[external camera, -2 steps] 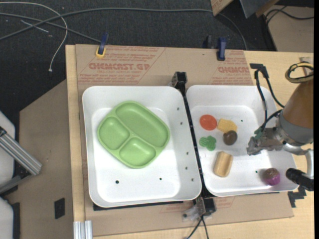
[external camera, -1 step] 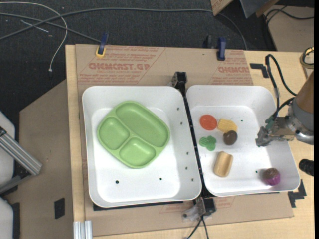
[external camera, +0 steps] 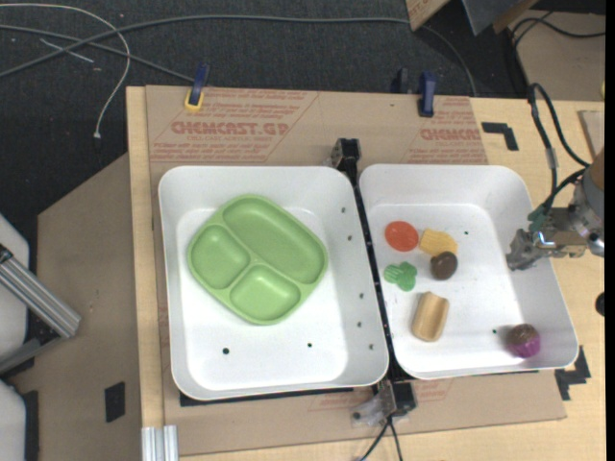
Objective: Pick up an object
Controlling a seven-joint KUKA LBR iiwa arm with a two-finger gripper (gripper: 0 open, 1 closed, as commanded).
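**Jaws at the right bin's outer rim, objects lying toward the bin's middle**

The jaws point(external camera: 524, 248) sit at the far right edge of the right bin point(external camera: 480, 185), reaching in from the right; whether they are released or clenched cannot be told, since the metal parts blur together at this slant; nothing is seen between them.

All the loose objects lie to the left of the jaws, inside the same bin; nearest, and below the jaws toward the bin's front right corner, rests a purple round piece point(external camera: 524, 340); farther left sits a dark brown ball point(external camera: 443, 265), touching or just beside a yellow piece point(external camera: 437, 242); beyond that, an orange-red disc point(external camera: 402, 235) lies close to the bin's inner wall; a green leafy piece point(external camera: 401, 276) lies just below the disc; a tan cylinder point(external camera: 430, 316) lies on its side below the brown ball, well apart from the jaws.

Much farther left, across the divide, the left bin point(external camera: 192, 353) holds a green divided plate point(external camera: 257, 257); both bins rest on a cardboard-covered surface point(external camera: 240, 128), which two clamps point(external camera: 427, 94) pin at its far edge.
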